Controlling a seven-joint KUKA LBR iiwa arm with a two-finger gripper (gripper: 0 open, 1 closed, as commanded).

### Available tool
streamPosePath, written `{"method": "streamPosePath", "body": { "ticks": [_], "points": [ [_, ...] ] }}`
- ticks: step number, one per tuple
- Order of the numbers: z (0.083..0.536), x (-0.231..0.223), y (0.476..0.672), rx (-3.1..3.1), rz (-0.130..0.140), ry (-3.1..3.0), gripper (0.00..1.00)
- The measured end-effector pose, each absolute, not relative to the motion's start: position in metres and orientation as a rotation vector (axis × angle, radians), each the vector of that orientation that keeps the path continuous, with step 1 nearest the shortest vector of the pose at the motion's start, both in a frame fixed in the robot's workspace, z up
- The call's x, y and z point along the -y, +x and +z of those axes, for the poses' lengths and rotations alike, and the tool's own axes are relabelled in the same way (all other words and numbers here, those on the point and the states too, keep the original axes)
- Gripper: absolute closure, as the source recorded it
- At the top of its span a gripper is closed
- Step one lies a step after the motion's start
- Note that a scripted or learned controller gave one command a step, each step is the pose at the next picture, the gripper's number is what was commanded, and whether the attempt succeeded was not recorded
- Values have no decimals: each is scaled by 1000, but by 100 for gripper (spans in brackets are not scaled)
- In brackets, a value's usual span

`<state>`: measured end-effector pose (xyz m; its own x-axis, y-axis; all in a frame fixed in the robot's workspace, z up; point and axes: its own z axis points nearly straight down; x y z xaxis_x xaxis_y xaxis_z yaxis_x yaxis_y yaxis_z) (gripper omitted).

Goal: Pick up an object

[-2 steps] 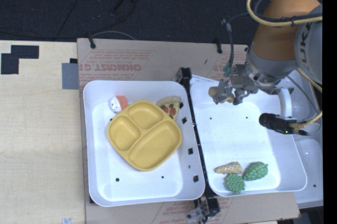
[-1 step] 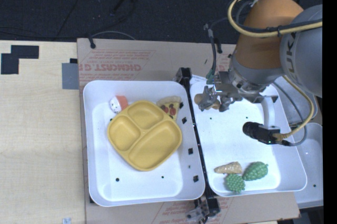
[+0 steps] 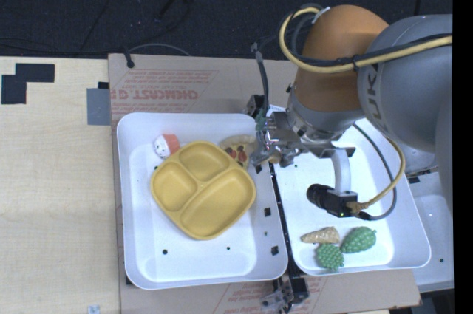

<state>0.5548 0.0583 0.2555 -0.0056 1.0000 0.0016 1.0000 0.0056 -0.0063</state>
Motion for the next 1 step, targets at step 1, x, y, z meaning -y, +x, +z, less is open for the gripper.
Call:
{"method": "streamPosePath", "body": {
  "ticks": [1],
  "points": [
    [236,-111,533,2223,8,-2211,100]
  ]
}}
